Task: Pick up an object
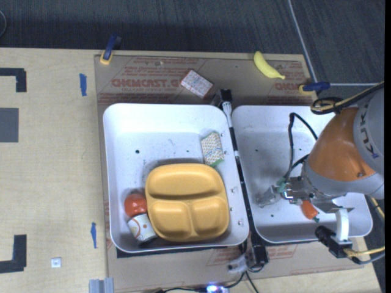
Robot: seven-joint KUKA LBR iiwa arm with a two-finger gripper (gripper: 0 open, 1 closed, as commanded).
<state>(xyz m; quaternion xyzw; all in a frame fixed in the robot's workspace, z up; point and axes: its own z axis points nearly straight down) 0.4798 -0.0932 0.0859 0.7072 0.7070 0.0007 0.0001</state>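
The left bin [111, 163] holds a large yellow compartment tray [186, 200], which takes up its front half. A red-orange ball [134, 204] and a small white cup with orange marks [142, 227] are wedged at the tray's left. A patterned packet [212, 148] leans by the bin's right wall. My gripper [267, 196] is low over the floor of the right bin [263, 139], near its left-centre. A small orange object [310, 210] lies just right of the gripper, partly under the wrist. Nothing shows in the gripper.
A yellow banana [267, 66] and a patterned card [196, 83] lie on the cardboard behind the bins. The arm's orange band [342, 151] and its cables cover the right bin's right side. Black clips sit on the divider between the bins.
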